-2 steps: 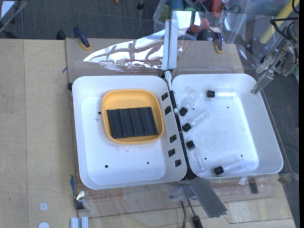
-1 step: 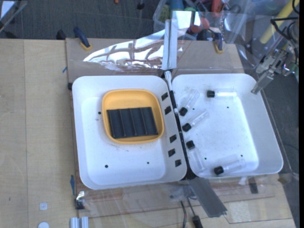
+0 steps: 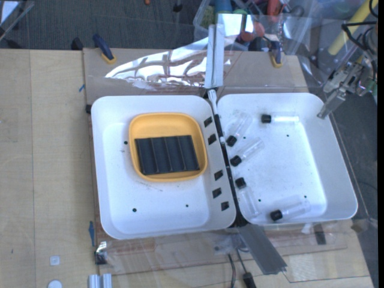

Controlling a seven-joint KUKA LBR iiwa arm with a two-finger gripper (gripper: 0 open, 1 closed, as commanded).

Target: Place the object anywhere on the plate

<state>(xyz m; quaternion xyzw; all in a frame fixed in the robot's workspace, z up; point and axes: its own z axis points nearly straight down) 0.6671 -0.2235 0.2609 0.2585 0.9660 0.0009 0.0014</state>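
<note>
- A yellow plate [image 3: 168, 125] is seen in the left bin [image 3: 114, 203], set toward that bin's far half and clear of its walls.
- A dark ridged block [image 3: 167, 154] is found lying flat on the plate, inside its rim. It is turned slightly, and its parallel ribs run from the near side to the far side.
- The near rim of the plate is almost reached by the block's near edge, while a wider band of bare yellow is left at the far side.
- The gripper [image 3: 329, 107] is seen at the far right corner of the right bin [image 3: 336, 179], just above its rim and well apart from the plate and the block.
- Nothing is seen held in the gripper; whether it is open or closed cannot be told at this size and angle.
- Five clear vials with black caps [image 3: 279, 119] are scattered in the right bin: one near the far wall, three close to the divider between the bins, and one by the near wall.
- A row of small black marks [image 3: 212, 139] is seen along the left bin's right wall, just beside the divider.
- Crumpled shiny foil [image 3: 162, 71] is spread on the bench [image 3: 42, 161] behind the left bin.
</note>
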